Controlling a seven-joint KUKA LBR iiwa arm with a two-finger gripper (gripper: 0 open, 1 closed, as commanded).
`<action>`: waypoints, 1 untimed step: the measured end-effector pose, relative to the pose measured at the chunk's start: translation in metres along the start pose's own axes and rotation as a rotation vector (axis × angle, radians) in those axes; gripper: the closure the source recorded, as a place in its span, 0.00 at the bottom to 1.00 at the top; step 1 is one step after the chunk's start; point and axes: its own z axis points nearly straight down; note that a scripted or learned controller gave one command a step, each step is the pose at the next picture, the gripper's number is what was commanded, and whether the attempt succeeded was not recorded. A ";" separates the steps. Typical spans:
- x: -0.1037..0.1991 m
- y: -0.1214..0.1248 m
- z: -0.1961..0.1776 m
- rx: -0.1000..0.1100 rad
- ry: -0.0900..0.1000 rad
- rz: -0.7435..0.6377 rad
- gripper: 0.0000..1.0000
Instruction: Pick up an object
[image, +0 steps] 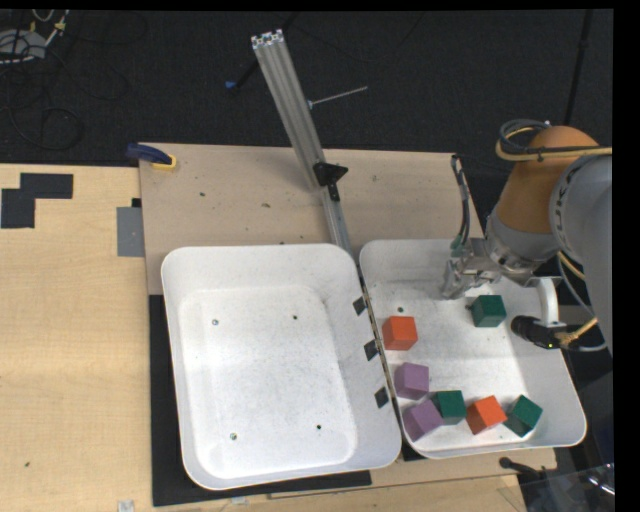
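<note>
The right bin (430, 262) holds several small blocks. A green cube (488, 311) lies near its upper right, and an orange cube (400, 332) sits by the left wall. Two purple cubes (411, 380) (421, 417) lie lower down, beside a green cube (450, 404), an orange cube (486, 413) and another green cube (523, 414) along the front. My gripper (462, 283) hangs low over the bin's back part, just left of and above the upper green cube. Nothing shows between its fingers.
The left bin (200, 270) stands beside the right one, with black clips (368, 330) along the shared edge. A slanted aluminium bar (295, 110) rises behind the bins. The arm's orange band (530, 190) and grey body fill the right side.
</note>
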 end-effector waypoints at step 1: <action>-0.003 0.002 -0.064 -0.007 -0.001 0.001 1.00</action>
